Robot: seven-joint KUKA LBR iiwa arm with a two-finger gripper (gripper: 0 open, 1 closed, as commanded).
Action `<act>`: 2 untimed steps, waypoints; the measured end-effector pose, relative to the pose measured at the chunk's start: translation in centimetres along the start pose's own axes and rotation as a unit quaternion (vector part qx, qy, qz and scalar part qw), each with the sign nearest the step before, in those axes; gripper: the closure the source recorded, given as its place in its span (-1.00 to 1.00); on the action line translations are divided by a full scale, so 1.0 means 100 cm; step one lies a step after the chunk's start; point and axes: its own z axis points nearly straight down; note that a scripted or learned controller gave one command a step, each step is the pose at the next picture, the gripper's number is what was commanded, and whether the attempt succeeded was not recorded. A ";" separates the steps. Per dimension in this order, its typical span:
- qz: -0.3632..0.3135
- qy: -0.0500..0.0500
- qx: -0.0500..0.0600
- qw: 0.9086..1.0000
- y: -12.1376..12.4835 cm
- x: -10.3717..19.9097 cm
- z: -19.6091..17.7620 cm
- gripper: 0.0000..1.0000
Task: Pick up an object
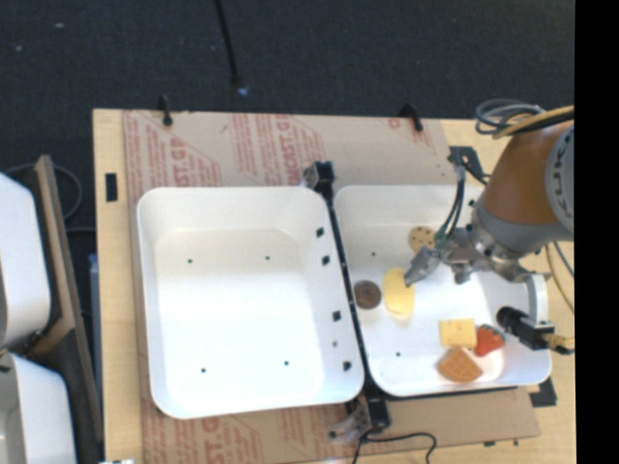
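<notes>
The right bin (387,211) holds several small items. A pale yellow rounded piece (398,292) lies near its middle, with a brown disc (368,294) just left of it and a tan cookie-like disc (420,237) further back. A yellow block (457,333), a red piece (489,341) and an orange-brown wedge (460,365) lie near the front right corner. My gripper (426,264) hangs low over the bin, its tip right at the upper right edge of the pale yellow piece. Nothing shows between its fingers.
The left bin (242,303) sits beside the right one, divided from it by a black-clipped rim (337,269). The grey and orange arm (527,187) covers the right bin's far right side. Cardboard (242,148) lies under both bins.
</notes>
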 end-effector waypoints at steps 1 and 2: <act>0.000 0.000 0.000 1.000 -0.001 0.000 0.050 -1.00; 0.001 0.000 -0.002 1.000 0.001 -0.001 0.037 1.00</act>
